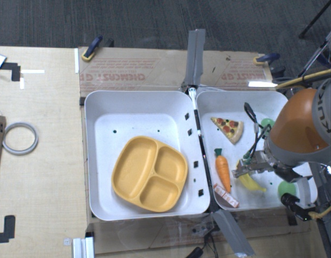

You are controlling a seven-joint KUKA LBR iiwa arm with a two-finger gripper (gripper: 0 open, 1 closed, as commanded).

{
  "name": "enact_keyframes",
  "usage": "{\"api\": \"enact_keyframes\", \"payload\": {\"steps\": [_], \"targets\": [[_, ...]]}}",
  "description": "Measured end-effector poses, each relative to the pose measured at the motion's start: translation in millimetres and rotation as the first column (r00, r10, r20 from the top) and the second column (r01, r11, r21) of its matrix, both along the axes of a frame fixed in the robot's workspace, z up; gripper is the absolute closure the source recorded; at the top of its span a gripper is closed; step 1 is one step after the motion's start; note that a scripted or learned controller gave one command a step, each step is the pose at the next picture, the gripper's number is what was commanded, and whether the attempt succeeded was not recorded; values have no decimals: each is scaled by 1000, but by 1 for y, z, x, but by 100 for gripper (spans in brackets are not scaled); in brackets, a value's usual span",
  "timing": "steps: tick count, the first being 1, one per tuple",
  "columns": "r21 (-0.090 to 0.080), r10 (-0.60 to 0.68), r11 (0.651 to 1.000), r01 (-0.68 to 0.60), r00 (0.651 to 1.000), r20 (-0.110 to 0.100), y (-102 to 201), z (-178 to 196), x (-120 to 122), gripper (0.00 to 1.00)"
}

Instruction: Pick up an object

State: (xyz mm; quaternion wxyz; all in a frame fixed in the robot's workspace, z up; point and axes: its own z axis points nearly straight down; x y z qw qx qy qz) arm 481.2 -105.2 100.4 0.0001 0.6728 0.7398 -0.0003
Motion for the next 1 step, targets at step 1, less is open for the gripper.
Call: {"api": "enact_keyframes", "payload": {"steps": [1], "targets": [[-1,-140,990,140,990,-1,31,101,-2,100]]}}
